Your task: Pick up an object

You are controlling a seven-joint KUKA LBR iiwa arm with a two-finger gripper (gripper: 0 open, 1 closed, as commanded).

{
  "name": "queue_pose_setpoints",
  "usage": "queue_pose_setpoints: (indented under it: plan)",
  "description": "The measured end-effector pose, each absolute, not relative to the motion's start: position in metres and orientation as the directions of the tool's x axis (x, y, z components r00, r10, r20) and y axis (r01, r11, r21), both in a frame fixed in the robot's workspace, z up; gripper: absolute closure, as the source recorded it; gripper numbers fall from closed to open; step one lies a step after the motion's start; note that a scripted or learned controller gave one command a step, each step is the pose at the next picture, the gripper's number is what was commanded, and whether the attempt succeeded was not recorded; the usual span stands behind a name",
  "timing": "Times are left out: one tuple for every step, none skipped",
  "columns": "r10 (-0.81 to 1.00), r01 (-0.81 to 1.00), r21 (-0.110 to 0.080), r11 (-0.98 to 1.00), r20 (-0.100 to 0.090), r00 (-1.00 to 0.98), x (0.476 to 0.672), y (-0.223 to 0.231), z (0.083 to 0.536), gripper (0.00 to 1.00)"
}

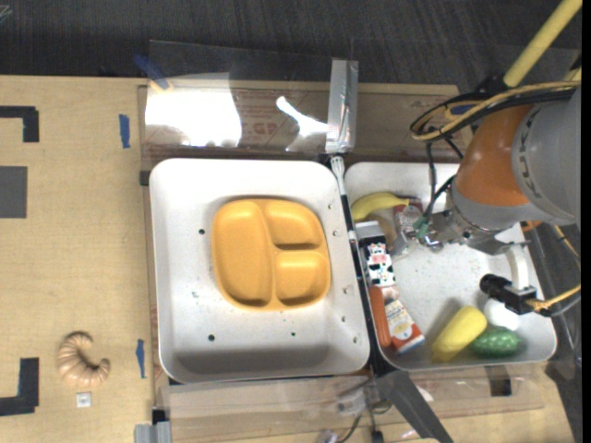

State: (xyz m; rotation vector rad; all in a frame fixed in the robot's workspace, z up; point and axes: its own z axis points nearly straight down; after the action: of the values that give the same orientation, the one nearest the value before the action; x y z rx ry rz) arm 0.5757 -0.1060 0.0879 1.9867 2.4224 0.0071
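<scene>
- your gripper [413,232] sits low in the right bin [434,284], just beside the banana [377,204] at the bin's top left; whether it's gaping or closed, you cannot tell from this angle, and nothing is seen held.
- the banana lies against the bin wall, so a finger could catch the rim or push the fruit into the corner.
- the tube [395,317] and small box [377,264] lie close along the divider; a drift that way may nudge them instead.
- the lemon [459,330] and lime [495,342] sit well apart, touching each other, and would likely roll if bumped.
- the yellow tray [270,250] in the left bin [175,247] is out of the way.
</scene>
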Motion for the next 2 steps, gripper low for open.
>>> queue_pose_setpoints:
  plan:
    - [0.983, 0.983, 0.008, 0.185, -0.006, -0.185, 0.527, -0.105, 0.088, 0.0]
    - [0.994, 0.994, 0.007, 0.106, -0.004, -0.106, 0.513, -0.164, 0.088, 0.0]
